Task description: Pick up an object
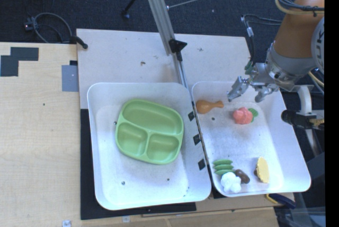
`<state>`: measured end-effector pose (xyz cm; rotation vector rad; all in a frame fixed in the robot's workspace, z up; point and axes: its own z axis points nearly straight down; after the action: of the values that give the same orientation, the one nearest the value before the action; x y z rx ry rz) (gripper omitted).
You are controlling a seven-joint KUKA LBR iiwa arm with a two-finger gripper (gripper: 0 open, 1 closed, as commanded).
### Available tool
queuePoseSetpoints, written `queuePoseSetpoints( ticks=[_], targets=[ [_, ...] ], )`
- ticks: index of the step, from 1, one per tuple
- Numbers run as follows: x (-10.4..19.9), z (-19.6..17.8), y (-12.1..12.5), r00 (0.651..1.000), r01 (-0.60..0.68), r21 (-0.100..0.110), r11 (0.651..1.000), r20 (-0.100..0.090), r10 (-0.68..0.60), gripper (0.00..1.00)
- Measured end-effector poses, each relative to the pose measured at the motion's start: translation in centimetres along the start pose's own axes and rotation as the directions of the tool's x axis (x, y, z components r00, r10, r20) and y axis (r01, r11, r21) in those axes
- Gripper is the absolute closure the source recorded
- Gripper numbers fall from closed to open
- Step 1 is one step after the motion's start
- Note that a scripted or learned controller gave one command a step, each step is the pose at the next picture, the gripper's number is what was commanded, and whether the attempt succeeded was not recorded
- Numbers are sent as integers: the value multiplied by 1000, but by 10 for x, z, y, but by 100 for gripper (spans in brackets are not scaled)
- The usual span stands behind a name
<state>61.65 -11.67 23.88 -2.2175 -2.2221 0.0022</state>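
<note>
A: Where do we stand on the pick?

B: We judge we are at the approach. Our tool (pixel 249 90) hangs over the twelve o'clock end of the shallow white right-hand bin (pixel 288 138), its two fingers spread apart with nothing between them.

A: What is nearest to take?

B: The pink rounded toy fruit with a green leaf (pixel 243 115) lies just at six o'clock of the tool. The orange-brown toy drumstick (pixel 208 106) lies at about eight o'clock of it, near the bin's nine o'clock wall.

A: And the rest?

B: Down at the bin's six o'clock end we see the green toy pea pods (pixel 223 166), a white lumpy piece (pixel 230 182), a small brown piece (pixel 242 175) and a yellow ridged piece (pixel 262 169). The green compartment plate (pixel 149 131) sits in the white left-hand bin (pixel 100 167).

A: So the next move?

B: We think it calls for shifting toward six o'clock, centring over the pink fruit, descending, then closing.
</note>
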Motion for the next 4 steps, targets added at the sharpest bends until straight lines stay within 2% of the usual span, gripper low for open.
queuePoseSetpoints(
  ticks=[1, 4],
  targets=[
    [0, 0, 0, 1000, -1, 0, 1000, 0, 1, 0],
    [12, 147, -7, 1000, -3, 6, 1000, -1, 3, 0]
  ],
)
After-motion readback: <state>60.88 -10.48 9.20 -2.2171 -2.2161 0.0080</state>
